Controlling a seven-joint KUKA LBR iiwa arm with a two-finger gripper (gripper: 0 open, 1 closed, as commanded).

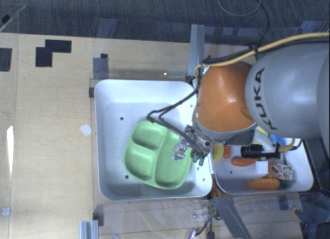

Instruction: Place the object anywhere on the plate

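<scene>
The gripper hangs over the plate's near edge, but whether the fingers are spread or closed, or carry anything, cannot be told. The green plate lies directly beneath, in the left bin. Loose items sit behind the arm in the right bin. If nothing is carried, a release here places nothing.
</scene>
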